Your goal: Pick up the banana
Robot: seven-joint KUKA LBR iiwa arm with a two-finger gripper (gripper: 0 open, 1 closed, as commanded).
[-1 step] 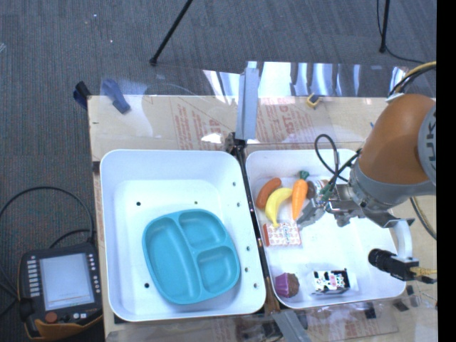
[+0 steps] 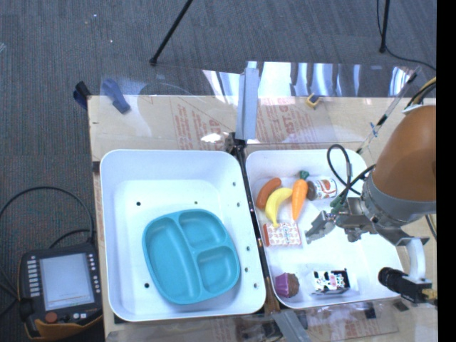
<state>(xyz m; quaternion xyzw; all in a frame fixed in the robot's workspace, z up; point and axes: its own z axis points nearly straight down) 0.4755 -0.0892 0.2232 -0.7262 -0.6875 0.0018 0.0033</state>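
Observation:
The yellow banana (image 2: 278, 204) lies in the right bin (image 2: 356, 262), near its left wall. It rests between an orange-brown sausage-shaped toy (image 2: 268, 191) on its left and a carrot (image 2: 298, 197) on its right. My gripper (image 2: 324, 218) hovers over the middle of the right bin, to the right of the carrot and a short way from the banana. It is open with nothing between its fingers. The arm's orange band (image 2: 410, 159) rises at the right.
In the right bin there is also a small can (image 2: 324, 187), a red-patterned box (image 2: 283, 234), a purple toy (image 2: 287, 284) and a black-and-white carton (image 2: 330, 281). A blue divided plate (image 2: 191, 255) lies in the left bin (image 2: 128, 184).

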